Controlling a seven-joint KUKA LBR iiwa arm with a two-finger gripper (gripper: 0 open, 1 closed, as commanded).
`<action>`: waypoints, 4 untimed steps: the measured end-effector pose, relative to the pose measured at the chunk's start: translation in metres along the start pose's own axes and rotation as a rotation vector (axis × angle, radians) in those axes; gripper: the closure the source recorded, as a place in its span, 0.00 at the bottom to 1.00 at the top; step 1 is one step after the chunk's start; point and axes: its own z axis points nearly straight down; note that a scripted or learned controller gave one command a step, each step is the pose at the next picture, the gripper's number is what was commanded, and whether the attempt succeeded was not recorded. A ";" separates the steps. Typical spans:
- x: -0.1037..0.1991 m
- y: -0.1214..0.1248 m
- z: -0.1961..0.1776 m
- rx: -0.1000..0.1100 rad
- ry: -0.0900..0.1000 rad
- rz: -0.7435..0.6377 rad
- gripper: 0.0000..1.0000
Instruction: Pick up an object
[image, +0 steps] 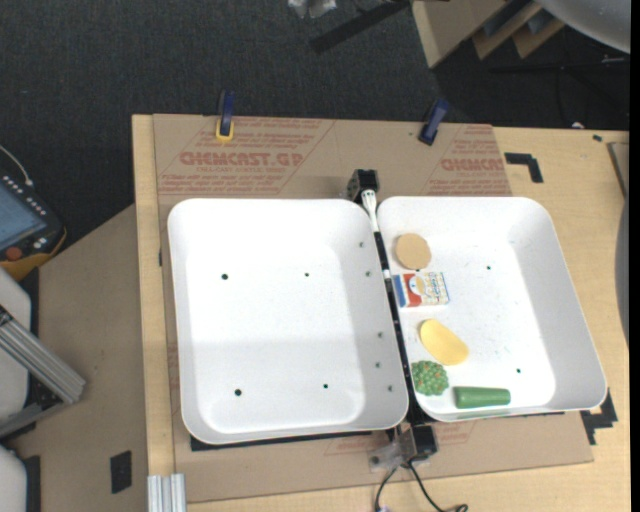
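Observation:
The right bin (540, 300) holds several small objects along its left wall. A round tan cookie (412, 250) lies farthest back. Just in front of it sits a small white carton with red and blue print (419, 290). A yellow lemon-shaped piece (443, 342) comes after that, then a green broccoli floret (430, 377) at the front left corner. A green cylinder (482, 397) lies on its side by the front wall. The objects sit apart or barely touching.
The left bin (200, 330) sits beside the right one, their rims meeting along a black clip strip (380, 270). Both rest on a cardboard sheet (300, 150) clamped at the back by two blue clamps (225, 115). A metal rail (40, 360) lies at the far left.

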 end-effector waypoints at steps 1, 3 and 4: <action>0.000 0.000 0.001 0.001 0.000 0.000 0.00; 0.001 0.000 -0.010 -0.003 0.000 -0.001 0.00; 0.002 0.001 -0.021 -0.009 0.001 -0.002 1.00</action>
